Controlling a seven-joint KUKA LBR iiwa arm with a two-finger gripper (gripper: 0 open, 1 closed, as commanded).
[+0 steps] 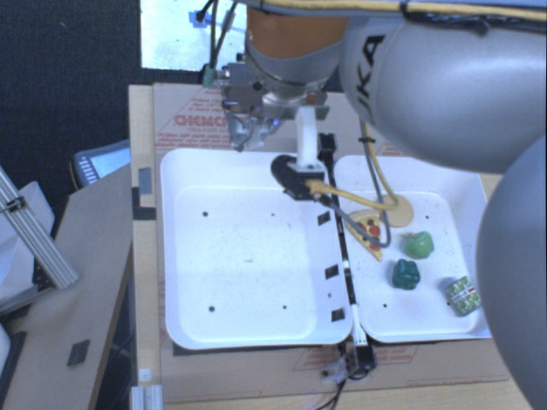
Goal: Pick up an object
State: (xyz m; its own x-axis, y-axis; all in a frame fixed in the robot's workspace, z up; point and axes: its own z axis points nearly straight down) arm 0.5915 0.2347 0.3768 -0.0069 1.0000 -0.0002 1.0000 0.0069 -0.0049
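Jaws: above left bin, 12 o'clock rim; apart or together, cannot tell.
Right bin: green ball; teal lump just beside, at its 7 o'clock.

A thick grey arm reaches in from the right across the top of the view. It bends downward at the wrist, below an orange band. Its gripper points down above the far edge of the left bin, near that edge's middle.
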